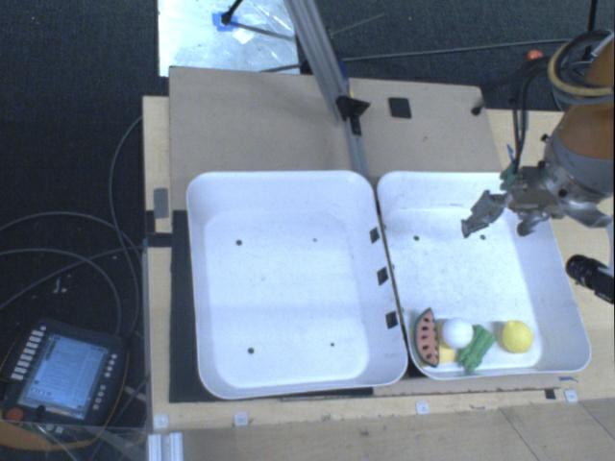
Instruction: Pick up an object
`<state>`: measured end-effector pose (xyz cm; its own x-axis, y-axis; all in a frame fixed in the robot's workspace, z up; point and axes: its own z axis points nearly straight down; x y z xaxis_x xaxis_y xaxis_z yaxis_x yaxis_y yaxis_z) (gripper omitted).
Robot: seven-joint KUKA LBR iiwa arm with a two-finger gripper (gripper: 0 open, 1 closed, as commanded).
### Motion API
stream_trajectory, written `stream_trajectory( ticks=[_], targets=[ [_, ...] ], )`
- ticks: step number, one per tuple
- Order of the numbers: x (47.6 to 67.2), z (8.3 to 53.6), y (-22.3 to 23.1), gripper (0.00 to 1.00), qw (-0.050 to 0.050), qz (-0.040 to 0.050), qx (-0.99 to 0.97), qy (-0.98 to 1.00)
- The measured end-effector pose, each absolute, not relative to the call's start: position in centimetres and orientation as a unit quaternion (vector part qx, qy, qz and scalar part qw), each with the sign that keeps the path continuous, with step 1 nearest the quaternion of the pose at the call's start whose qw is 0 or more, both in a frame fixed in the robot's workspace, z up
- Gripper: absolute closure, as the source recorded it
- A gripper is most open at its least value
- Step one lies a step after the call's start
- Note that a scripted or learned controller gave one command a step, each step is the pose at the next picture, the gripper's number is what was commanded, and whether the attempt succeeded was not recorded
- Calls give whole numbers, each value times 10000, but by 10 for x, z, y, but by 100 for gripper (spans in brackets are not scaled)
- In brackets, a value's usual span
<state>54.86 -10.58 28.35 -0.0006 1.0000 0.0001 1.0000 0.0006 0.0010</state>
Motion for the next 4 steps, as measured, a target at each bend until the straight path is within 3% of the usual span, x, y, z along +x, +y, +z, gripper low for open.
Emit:
stream_trajectory(
  ticks=[1, 2, 3, 4],
  targets=[
    [549, 294, -106, 100, 7, 8, 7066, 7076],
    [549, 294, -106, 0, 5, 7, 7068, 7074],
    [549, 304, -106, 100, 10, 12, 7065, 7077],
    [566, 262, -85, 100, -8, -6, 7063, 7079]
  ],
)
